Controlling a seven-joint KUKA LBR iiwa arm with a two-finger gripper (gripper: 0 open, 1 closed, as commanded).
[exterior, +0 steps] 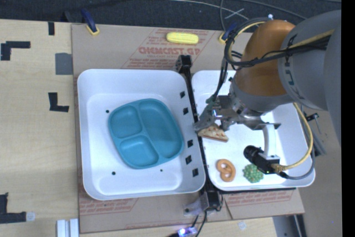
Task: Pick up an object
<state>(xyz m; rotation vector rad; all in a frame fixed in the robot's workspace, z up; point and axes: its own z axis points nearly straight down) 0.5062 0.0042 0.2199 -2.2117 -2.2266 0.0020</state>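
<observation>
My gripper point(214, 122) hangs low over the left part of the right bin point(288, 119), close to the divider between the bins. Its fingers look spread open, and nothing is clearly held between them. A tan wedge-shaped toy slice point(214, 133) lies on the bin floor directly under the fingertips, touching or nearly touching them. A brown pretzel point(226, 170) lies nearer the front of the same bin. A green broccoli piece point(253, 174) sits to the pretzel's right.
The left bin point(94, 91) holds a blue divided plate point(145, 133). A yellow corn-like toy point(182, 38) lies on the cardboard behind the bins. The arm's orange band and grey body point(272, 64) cover the back of the right bin. Cables loop along its right side.
</observation>
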